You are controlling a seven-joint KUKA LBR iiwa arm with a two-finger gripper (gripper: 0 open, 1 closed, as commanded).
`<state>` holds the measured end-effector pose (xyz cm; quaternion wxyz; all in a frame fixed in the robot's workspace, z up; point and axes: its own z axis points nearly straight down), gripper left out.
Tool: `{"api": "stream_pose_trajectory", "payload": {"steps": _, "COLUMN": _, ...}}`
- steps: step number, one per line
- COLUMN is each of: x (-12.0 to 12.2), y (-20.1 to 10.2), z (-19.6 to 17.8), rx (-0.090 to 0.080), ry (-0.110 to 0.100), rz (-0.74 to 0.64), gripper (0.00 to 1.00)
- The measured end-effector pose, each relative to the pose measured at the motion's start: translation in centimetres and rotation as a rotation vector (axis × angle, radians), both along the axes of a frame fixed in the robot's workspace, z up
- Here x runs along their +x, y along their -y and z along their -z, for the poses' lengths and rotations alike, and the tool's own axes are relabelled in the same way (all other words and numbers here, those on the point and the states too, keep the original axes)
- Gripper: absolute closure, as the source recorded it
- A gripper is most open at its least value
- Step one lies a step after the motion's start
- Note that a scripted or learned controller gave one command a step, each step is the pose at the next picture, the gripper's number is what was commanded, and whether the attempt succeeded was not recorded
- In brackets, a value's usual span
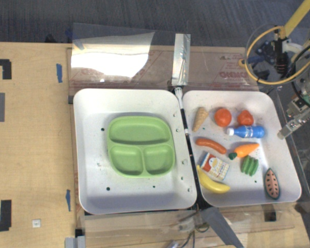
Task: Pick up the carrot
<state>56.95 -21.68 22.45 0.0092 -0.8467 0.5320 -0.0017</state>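
Your hand (292,127) sits at the right edge, just outside the right bin's (287,164) rim, up off the toys; it's too small and cluttered to tell how far open it is, and nothing is visibly in it. Judging from that, nothing is done yet: the reach, the grasp and the lift are all left.

The carrot (245,150) lies flat in the right bin, mid-right, well apart from the hand. Its long axis runs nearly left-right, tilted slightly up toward the right. The orange tip points right, the green top points left and down.

It's crowded there. The blue bottle (246,132) is just above it, the green pepper (250,165) just below, and the sausage (212,145) is to its left. The green plate (141,145) sits in the left bin (88,138), out of the way.
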Motion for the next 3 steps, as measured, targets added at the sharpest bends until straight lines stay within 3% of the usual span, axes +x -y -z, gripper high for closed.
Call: {"api": "stream_pose_trajectory", "payload": {"steps": 3, "x": 0.5, "y": -0.5, "z": -3.1, "rx": 0.010, "ry": 0.015, "rz": 0.010, "gripper": 1.00}}
